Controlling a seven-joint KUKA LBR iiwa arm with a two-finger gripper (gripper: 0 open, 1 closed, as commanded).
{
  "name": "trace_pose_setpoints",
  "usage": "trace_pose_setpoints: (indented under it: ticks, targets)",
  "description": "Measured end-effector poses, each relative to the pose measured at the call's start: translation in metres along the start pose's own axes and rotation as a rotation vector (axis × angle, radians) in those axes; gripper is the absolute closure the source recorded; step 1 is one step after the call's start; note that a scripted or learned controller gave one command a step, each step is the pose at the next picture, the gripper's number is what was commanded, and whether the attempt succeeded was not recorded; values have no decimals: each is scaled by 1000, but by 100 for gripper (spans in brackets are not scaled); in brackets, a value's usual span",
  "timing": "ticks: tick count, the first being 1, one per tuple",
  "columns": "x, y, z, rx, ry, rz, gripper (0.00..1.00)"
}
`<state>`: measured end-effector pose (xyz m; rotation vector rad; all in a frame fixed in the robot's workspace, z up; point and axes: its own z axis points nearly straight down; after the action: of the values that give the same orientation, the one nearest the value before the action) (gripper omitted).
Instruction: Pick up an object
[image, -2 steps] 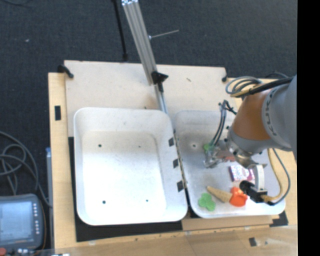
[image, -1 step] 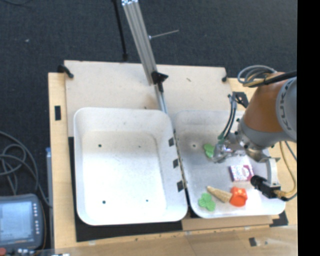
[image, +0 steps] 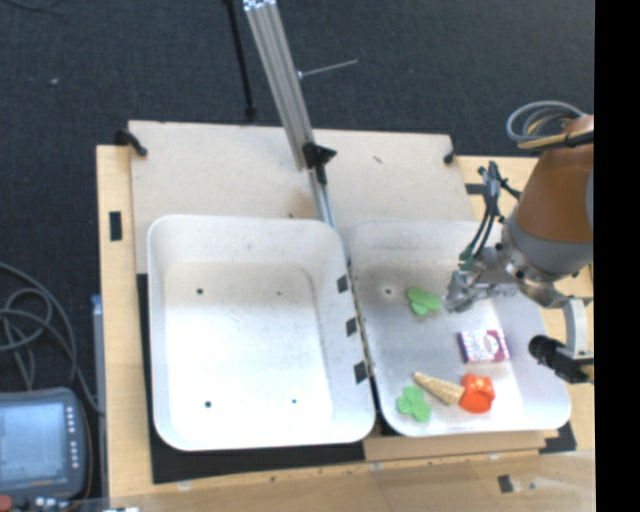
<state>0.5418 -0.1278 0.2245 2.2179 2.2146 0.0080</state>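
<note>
In the camera view, we saw our gripper (image: 459, 293) in the right-centre of the frame, low over the right bin (image: 400, 245), with the grey wrist and orange band rising to the right edge. Whether its grip was spread or closed we could not tell from this angle, and we saw nothing caught in it.

The nearest candidate was a small green piece (image: 424, 301), lying just left of the gripper on the bin floor, close enough that they may have been touching; we could not say for sure. Lower right lay a purple packet (image: 483, 346), flat and apart from the rest. Toward the bottom of the bin, a tan cone (image: 436, 388) lay tilted with its wide end against an orange piece (image: 477, 393), and a second green piece (image: 413, 403) sat just left of the cone. The left bin (image: 250, 330) took up the middle-left of the frame.

We judged the green piece by the gripper to be the target. To do this well, we would have wanted the tool centred squarely over it, not beside it, since an offset descent would likely nudge so small and light a thing aside. A straight, slow descent and a firm close before lifting seemed the safest course.
</note>
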Motion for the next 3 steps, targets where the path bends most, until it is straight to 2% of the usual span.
trace_pose_setpoints:
  ticks: [1,2,3]
  targets:
    - [-1,3,-54,0,0,-5,100]
    - [57,-10,-54,7,2,-8,100]
    - [103,-16,-37,8,1,-6,100]
